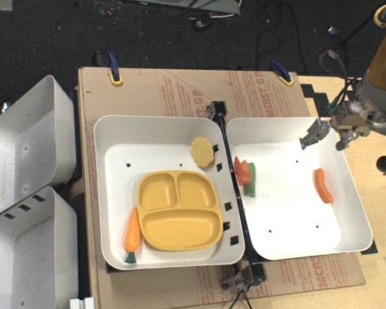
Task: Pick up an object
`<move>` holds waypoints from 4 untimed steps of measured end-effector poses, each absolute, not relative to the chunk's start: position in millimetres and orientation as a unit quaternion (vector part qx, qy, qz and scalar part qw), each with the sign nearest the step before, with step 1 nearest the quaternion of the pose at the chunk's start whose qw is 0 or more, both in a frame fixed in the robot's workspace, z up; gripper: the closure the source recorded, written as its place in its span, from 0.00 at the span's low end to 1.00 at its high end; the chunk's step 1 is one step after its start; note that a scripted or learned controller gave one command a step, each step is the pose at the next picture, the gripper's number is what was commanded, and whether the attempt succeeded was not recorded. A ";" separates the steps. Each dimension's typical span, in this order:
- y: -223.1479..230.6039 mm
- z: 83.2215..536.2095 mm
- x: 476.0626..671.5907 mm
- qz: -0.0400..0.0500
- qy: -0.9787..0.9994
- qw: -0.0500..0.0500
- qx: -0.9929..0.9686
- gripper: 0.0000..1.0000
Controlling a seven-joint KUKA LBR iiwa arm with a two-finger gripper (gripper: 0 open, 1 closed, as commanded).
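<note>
My gripper (328, 136) hangs over the far right part of the right bin (289, 250), open, with nothing between its fingers. Just below it an orange sausage-shaped piece (323, 185) lies on the bin floor, apart from the fingers. An orange and green toy (245, 173) rests against the right bin's left wall. In the left bin (109, 172) sit a yellow divided tray (179, 209), an orange carrot (132, 232) to its left, and a yellow round piece (202, 151) near the far right corner.
A black divider (228, 172) runs between the two bins. Blue clamps (114, 68) hold the cardboard base at the back. White containers (26, 172) stand off the bench's left side. Cables lie on the dark floor behind.
</note>
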State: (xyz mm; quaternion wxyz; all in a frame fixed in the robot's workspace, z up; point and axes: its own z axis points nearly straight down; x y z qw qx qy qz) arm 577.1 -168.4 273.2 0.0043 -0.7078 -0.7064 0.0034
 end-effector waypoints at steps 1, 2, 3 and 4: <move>-168.0 279.3 579.1 0.000 -0.707 0.000 -0.707 0.00; -177.0 231.2 577.2 0.001 -0.706 0.001 -0.708 0.00; -170.9 170.1 581.9 0.001 -0.707 0.002 -0.707 0.00; -167.3 106.5 579.8 0.001 -0.707 0.002 -0.707 0.00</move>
